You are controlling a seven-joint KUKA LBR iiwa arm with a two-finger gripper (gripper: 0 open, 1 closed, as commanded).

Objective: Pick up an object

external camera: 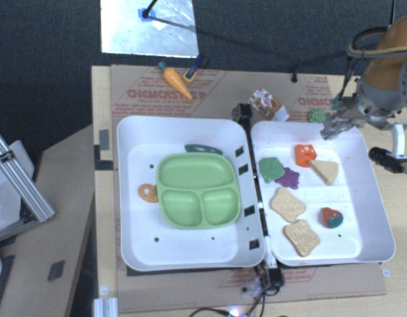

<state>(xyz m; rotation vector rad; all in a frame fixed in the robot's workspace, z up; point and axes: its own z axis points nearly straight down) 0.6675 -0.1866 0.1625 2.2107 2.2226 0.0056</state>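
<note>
The right bin (372, 233) holds several toy foods: an orange-red piece (305, 154), a tan wedge (324, 171), a green leafy piece (270, 169) with a purple one (289, 178) beside it, two toast-like slices (287, 205) (301, 237) and a strawberry (332, 217). My gripper (330, 130) hangs over the bin's far right corner, up and to the right of the orange-red piece. Nothing shows between its fingers.
The left bin (134, 243) carries a green divided plate (197, 190), a small pretzel (148, 193) and a dark green item (203, 149) behind the plate. Behind the bins lie a toy carrot (177, 82), a wrapped snack (265, 103) and a green piece (316, 115).
</note>
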